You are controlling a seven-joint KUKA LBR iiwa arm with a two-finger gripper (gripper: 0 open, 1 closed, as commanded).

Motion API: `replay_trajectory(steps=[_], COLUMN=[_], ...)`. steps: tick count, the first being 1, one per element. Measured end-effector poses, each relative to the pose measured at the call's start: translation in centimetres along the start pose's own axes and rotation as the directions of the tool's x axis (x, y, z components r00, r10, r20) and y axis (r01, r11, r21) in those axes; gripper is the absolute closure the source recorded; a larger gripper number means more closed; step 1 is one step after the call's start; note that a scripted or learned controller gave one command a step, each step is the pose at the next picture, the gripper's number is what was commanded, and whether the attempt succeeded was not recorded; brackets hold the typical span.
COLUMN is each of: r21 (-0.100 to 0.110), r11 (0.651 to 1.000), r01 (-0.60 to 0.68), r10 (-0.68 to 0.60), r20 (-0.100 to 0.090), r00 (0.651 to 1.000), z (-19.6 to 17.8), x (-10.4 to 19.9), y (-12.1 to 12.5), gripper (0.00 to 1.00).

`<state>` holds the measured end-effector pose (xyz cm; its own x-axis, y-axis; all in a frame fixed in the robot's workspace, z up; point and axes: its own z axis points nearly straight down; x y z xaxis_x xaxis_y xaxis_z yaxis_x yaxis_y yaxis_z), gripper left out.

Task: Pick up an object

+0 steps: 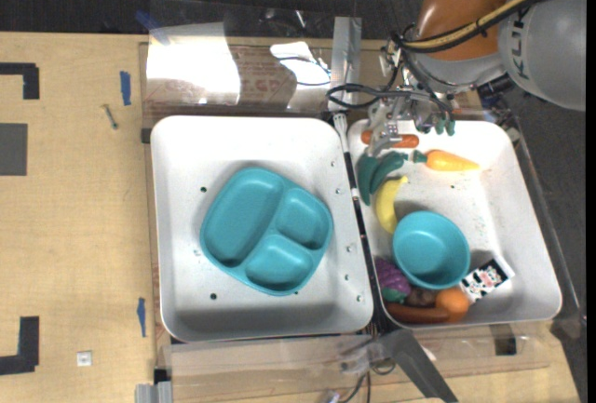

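Carrot point(451, 162) lies just right of and below gripper point(402, 124) in right bin point(531, 206), apart from it; finger state cannot tell. Banana point(386, 203) directly below gripper, teal bowl point(429, 248) farther down, divided teal plate point(267, 229) far left in left bin point(177, 168).

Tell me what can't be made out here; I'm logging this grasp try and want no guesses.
- Gripper: jaws lost in cables and clutter, state unclear.
- Purple item: partly hidden under the teal bowl.
- Small card: print too small to read.
- Arm: cut off by the right edge.
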<state>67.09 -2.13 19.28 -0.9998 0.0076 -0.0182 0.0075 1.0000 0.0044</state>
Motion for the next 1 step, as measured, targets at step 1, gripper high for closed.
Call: replay_trajectory(steps=[1], r21=[0.002], r11=[1.0], r01=[-0.005], r10=[0.005], r20=[0.002], r00=[1.0], z=[-0.83], x=[-0.04], y=[-0.39], gripper=[1.0])
